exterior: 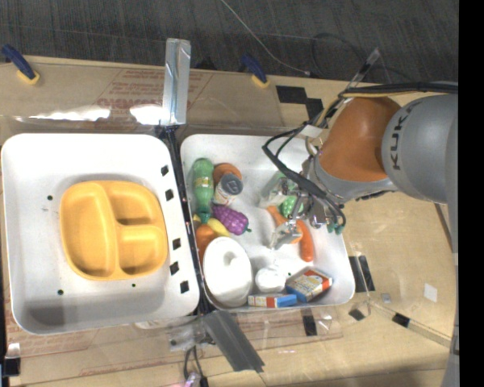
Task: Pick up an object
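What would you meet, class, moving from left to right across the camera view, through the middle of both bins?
In order: yellow divided tray → green bottle → purple toy → orange carrot-shaped toy → robot arm.

You look down on dark ribbed carpet (105, 10) across the top of the frame, with a thin pale cable (240, 22) trailing over it. Below lies your tan bench (403, 289), two blue clamps (20, 63) on its upper edge and black tape patches (297, 99) at upper right.

The grey arm (419, 147) reaches in from the right — its end effector (289, 221) low, pointing left.
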`<control>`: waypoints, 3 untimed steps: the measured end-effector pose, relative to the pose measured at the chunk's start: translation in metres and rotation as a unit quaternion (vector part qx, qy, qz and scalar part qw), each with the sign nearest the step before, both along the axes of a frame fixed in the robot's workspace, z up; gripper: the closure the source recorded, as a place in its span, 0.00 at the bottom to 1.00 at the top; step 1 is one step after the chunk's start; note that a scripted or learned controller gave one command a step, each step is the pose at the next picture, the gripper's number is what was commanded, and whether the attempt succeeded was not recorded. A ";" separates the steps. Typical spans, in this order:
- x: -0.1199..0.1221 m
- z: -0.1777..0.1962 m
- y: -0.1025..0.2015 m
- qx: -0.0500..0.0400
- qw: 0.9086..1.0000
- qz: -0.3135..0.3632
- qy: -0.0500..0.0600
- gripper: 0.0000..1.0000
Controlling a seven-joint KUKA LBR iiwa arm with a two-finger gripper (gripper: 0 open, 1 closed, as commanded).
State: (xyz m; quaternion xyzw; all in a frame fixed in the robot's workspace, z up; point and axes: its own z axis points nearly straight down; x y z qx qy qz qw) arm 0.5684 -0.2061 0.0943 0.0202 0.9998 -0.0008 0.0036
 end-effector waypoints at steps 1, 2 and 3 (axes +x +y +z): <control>0.002 0.011 0.001 -0.001 1.000 0.004 -0.002 1.00; 0.050 0.136 0.058 0.001 0.991 -0.134 0.000 1.00; 0.083 0.136 0.087 0.001 0.991 -0.134 0.002 1.00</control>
